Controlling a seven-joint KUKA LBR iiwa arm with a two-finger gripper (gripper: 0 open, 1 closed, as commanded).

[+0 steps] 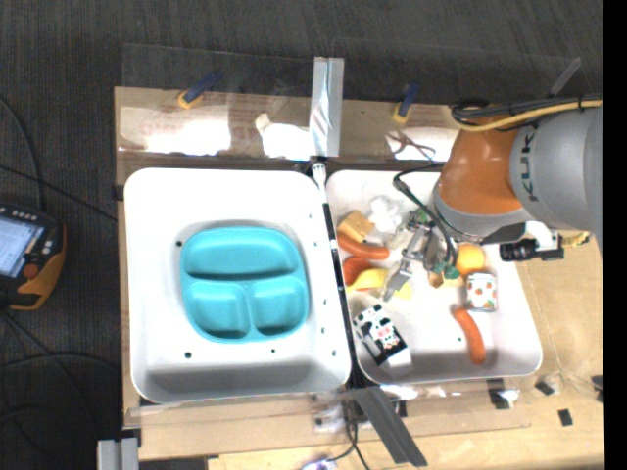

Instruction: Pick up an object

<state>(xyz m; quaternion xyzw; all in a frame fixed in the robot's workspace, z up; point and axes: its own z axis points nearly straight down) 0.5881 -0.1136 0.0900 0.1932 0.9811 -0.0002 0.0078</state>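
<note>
The arm (534, 179) is cut off at the right edge, its orange band hiding part of the right bin (509, 360). Left of the gripper (407, 267) lies the left bin (147, 292) with a teal tray (245, 282). The fingers seem narrowly parted above a yellow-orange toy (364, 278), gripping nothing visible. A cow-patterned carton (380, 335) sits just below, an orange sausage (470, 333) lower right; cables blur the fingertips.

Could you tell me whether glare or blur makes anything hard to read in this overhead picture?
In the camera view, light washes out the clear panel behind the bins; the left bin looks nearly featureless white around the teal tray; the claw is small and soft, so its fingers are unclear among the toy food.
</note>
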